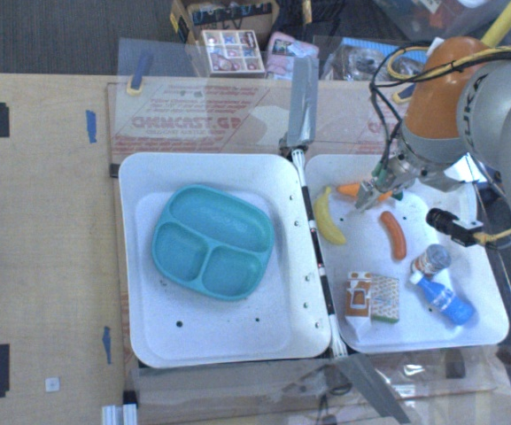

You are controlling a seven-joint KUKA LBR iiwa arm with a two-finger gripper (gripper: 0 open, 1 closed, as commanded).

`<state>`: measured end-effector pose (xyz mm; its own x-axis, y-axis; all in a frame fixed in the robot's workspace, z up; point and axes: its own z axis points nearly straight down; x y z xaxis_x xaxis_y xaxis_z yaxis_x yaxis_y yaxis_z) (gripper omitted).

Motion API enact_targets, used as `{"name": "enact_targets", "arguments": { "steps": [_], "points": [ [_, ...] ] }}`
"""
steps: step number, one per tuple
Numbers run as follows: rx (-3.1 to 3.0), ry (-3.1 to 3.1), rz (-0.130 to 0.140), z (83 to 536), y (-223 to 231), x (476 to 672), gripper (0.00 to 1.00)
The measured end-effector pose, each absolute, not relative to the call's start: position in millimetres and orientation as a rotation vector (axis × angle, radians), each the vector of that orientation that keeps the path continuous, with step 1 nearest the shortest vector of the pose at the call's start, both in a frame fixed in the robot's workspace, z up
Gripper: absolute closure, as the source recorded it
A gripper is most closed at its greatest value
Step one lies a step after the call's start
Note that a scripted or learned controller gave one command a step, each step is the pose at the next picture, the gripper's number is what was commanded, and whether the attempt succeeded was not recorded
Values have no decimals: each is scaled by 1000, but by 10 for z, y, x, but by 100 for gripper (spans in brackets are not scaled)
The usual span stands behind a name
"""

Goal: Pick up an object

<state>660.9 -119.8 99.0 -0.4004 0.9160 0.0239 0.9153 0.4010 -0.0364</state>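
The right bin (494,326) holds several small items. A yellow banana (329,217) lies near its left wall, with a small orange carrot-like piece (349,188) just above it. My gripper (373,193) is low in the bin's back left part, its tip right beside that orange piece. A red sausage (394,235) lies just below and to the right of the gripper. Toward the front are a small patterned box (372,295) and a blue bottle (443,297) lying on its side.
The left bin (149,326) holds a teal divided plate (212,242). The grey arm with its orange band (445,78) and cables hangs over the right bin's back right corner. A black fitting (447,222) sticks out near the bottle's cap. Clutter lies behind the bench.
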Motion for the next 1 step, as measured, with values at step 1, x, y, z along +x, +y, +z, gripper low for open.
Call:
{"name": "enact_targets", "arguments": {
  "steps": [1],
  "points": [
    [-1759,-2607,-1,2234,-723,6631,100]
  ]
}}
